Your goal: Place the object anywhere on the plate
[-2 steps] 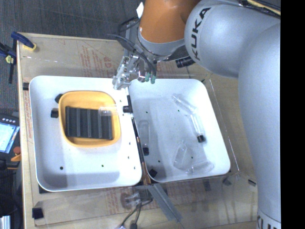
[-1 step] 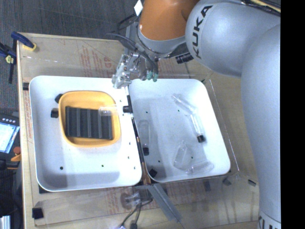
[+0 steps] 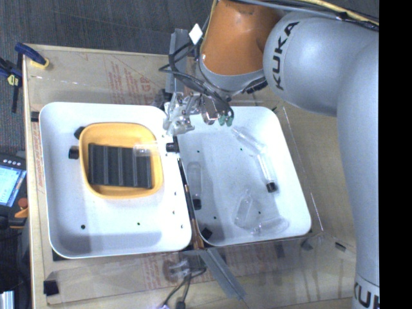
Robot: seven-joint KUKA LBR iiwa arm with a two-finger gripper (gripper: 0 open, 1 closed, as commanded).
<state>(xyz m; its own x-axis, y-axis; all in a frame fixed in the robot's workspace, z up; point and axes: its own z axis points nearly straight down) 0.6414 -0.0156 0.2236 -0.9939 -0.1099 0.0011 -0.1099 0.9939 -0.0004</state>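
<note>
A wooden bench (image 3: 96, 66) is seen from above, bearing two shallow white bins side by side. In the left white bin (image 3: 58, 230) a rounded yellow plastic plate (image 3: 122, 132) is set, with a dark ribbed rectangular insert (image 3: 122, 166) lying in its hollow. A small clear plastic piece (image 3: 145, 150) is seen resting at the upper right edge of that insert, on the plate. In the right white bin (image 3: 283, 166) several clear plastic tubes are scattered: one long tube with a dark cap (image 3: 265, 170) lies toward the right side, another clear tube (image 3: 194, 182) lies along the left wall, and a clump of transparent pieces (image 3: 252, 214) is gathered near the lower middle. The grey arm with the orange band (image 3: 238, 34) is reached in from the right, and its metal claw (image 3: 193, 116) is positioned over the upper end of the seam between the two bins, just beside the plate's upper right corner. Whether the claw is apart or together cannot be told, since its tips are lost among cables and fittings.
</note>
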